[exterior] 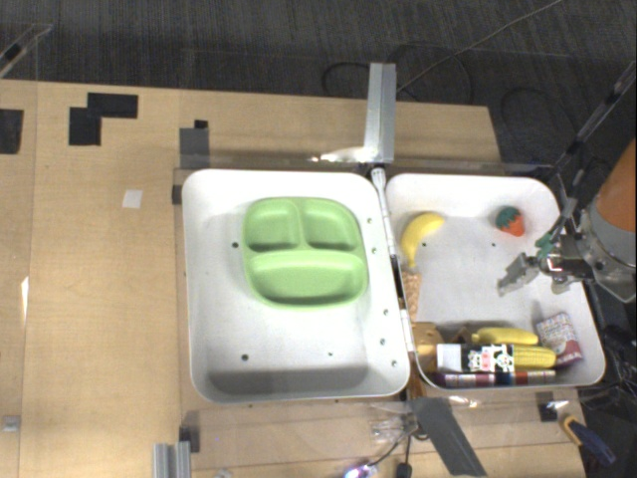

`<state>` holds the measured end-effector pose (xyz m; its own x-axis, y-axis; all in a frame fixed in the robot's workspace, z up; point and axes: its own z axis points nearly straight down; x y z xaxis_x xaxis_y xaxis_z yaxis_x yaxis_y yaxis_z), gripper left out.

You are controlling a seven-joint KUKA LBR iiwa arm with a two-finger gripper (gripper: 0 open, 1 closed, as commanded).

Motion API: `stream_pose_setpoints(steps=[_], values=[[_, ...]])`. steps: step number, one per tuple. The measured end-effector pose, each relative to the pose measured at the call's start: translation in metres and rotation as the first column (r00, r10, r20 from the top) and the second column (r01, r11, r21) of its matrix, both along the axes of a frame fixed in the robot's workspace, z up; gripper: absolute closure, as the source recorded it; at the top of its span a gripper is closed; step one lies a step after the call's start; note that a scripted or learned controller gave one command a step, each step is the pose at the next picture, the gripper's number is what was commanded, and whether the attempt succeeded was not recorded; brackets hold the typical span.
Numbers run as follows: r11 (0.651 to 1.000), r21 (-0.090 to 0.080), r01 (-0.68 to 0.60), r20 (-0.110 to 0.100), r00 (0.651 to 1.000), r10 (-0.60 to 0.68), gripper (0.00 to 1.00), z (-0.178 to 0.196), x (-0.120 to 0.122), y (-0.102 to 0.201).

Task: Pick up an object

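Note:
My gripper reaches in from the right and hangs over the right bin, its fingers spread open with bare white bin floor between them. A small red strawberry-like toy with a green top lies just up and left of it. A yellow banana-shaped toy rests near the bin's left wall. Along the front wall lie a yellow banana, a dark marker-like piece, a black-and-white labelled box and a pinkish can.
The left bin holds a green divided plate. A metal post stands behind the seam between the bins. Wooden bench top stretches to the left.

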<state>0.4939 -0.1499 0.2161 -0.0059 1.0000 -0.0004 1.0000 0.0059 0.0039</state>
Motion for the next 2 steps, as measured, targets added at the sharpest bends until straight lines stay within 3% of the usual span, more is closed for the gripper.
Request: stream_pose_setpoints(steps=[1, 2], values=[[0.991, -0.003, -0.134, 0.005, 0.991, 0.134, 0.0, -0.121, 0.059, 0.061], [0.953, -0.001, -0.302, 0.003, 0.953, 0.302, 0.0, -0.03, 0.071, 0.084]])
